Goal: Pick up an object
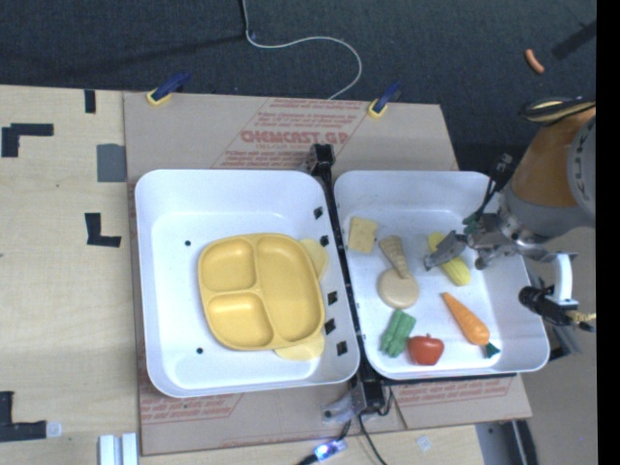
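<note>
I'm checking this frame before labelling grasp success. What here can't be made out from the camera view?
- Gripper: small and dark against the right bin; whether it is open or shut cannot be told.
- Yellow item, perhaps corn: partly covered by the gripper, so contact is unclear.
- Pale yellow piece under the yellow divided plate: mostly hidden by the plate.
- Arm: cut off by the right edge.
</note>
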{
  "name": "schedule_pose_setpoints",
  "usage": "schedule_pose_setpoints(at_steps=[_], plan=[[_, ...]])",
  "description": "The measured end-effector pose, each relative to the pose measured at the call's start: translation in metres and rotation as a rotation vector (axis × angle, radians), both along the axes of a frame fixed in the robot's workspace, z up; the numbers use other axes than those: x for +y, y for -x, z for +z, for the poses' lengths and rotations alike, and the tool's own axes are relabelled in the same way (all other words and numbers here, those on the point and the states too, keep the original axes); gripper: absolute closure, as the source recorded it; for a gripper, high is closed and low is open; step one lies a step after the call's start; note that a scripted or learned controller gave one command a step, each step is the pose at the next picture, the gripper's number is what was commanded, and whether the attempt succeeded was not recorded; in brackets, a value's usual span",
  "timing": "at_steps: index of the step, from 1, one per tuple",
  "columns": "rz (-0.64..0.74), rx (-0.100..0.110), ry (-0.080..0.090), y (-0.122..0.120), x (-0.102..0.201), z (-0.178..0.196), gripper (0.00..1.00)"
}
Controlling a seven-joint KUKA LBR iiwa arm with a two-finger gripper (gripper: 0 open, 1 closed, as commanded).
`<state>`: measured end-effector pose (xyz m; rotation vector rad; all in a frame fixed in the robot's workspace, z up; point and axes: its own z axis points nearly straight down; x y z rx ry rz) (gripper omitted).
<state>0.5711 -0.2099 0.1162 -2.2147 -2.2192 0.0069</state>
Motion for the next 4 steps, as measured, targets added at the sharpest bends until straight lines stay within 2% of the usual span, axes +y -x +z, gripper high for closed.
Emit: schedule_pose_setpoints(at_steps=[1, 2, 3, 4], plan=[[0.001, -0.006, 0.003, 0.0, 0.001, -0.033, 0.0], [0.001, -0.009, 0.004, -0.001, 0.001, -0.021, 1.0], [0.0, -0.01, 0.002, 0.006, 0.008, 0.03, 1.0], [0.0, -0.011, 0.002, -0.004, 0.01, 0.077, 1.0]])
